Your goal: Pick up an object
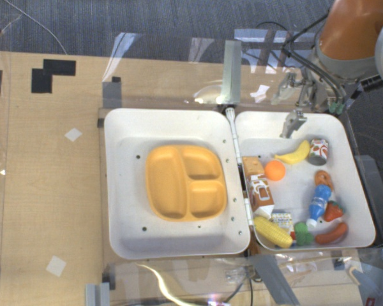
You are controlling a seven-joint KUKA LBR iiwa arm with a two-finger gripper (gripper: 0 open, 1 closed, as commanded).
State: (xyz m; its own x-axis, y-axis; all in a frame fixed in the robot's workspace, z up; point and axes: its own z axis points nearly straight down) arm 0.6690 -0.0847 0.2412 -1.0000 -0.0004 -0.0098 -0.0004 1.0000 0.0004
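End effector [292, 125] hovering upper right of the frame above banana [294, 153], grip state unclear; banana looking light, stiff, slippery plastic, best pinched mid-curve.

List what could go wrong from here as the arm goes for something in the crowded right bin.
1. The toys in the right bin lie packed: the blue bottle, hot dog and green piece touch, so the hand may nudge or snag a neighbour.
2. The banana and orange ball are rounded and may slip or roll away.
3. The corn hugs the bin's near wall, leaving little room beside it.
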